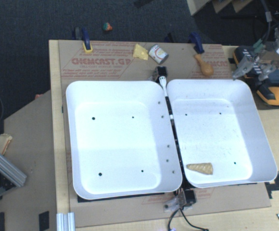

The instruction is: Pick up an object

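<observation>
Cone: a tan, ridged, cone-shaped object [199, 168] lies flat in the near part of the right shallow white bin [255, 129], its tip pointing away from the arm's side, far below and to the left of the pincer as the camera sees it, well apart from it.
Left bin: the other shallow white bin [82, 129] sits just beside the right one, farther from the pincer still.
Bench: the tan cardboard-covered bench [62, 61] carries both bins.
Pincer: the pincer [247, 64] hangs at the end of the grey arm, just outside the far right corner of the right bin, over the bench edge; whether it is released or clenched I cannot tell, and nothing is seen between its tips.
Wooden piece: a brown, pear-shaped wooden object [204, 66] lies on the bench near the pincer, to its left.
Small box: a white and grey box [158, 54] sits farther left.
Yellow wedge: a yellow wedge-shaped piece [140, 52] lies just beside that box, on the side away from the pincer.
</observation>
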`<action>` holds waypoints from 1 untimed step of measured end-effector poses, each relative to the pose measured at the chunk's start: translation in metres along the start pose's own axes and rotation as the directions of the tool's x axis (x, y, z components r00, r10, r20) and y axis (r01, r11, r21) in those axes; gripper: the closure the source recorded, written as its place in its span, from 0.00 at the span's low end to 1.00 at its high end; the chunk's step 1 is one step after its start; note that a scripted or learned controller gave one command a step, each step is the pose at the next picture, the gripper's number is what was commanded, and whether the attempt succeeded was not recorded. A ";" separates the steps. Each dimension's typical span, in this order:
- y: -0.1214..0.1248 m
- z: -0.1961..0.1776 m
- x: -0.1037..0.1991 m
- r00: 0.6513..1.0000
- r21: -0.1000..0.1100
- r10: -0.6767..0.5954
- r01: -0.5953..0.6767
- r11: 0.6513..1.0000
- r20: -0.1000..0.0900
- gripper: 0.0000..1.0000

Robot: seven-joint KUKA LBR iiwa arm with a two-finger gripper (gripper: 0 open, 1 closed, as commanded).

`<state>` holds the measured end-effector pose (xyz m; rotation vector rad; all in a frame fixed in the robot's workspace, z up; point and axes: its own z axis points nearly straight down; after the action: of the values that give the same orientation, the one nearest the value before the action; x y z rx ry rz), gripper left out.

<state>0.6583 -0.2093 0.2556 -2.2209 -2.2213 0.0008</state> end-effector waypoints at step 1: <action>0.001 -0.011 0.000 1.000 -0.004 -0.001 0.001 1.000 0.002 1.00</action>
<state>0.6590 -0.2094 0.2671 -2.2231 -2.2252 -0.0013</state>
